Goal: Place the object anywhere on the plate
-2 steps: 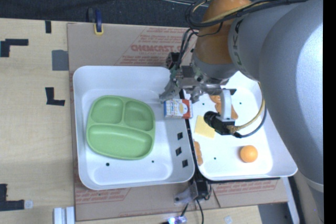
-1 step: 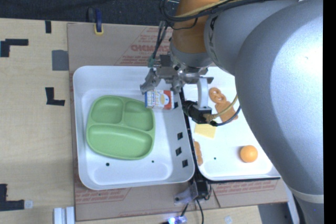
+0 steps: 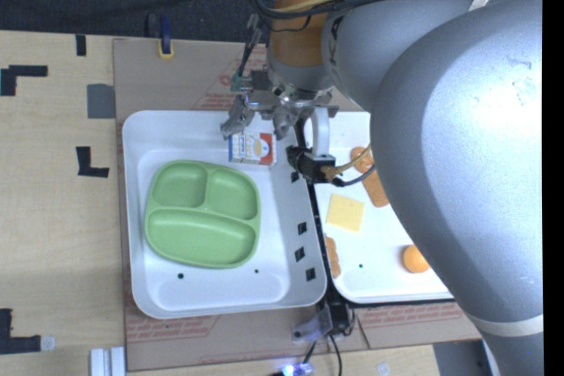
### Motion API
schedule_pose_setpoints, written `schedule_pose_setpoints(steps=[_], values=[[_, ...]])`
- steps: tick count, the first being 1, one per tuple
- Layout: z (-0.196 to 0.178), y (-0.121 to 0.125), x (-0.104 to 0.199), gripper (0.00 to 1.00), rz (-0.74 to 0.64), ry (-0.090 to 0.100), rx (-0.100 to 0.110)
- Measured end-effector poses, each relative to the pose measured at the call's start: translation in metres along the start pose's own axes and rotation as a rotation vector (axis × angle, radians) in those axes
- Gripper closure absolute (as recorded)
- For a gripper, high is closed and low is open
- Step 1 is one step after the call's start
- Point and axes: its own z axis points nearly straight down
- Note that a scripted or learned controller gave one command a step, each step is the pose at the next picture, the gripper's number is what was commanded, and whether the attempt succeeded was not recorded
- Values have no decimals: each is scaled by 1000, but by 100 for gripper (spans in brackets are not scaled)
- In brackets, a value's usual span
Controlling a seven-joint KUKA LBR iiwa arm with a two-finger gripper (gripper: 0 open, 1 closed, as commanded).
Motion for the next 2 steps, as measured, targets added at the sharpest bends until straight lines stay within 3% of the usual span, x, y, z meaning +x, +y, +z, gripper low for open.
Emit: schedule_pose_setpoints(steps=[1,2], values=[[-1,-3,-4,100,3,-3,2],[-1,-3,-4,0,2,-4,2]])
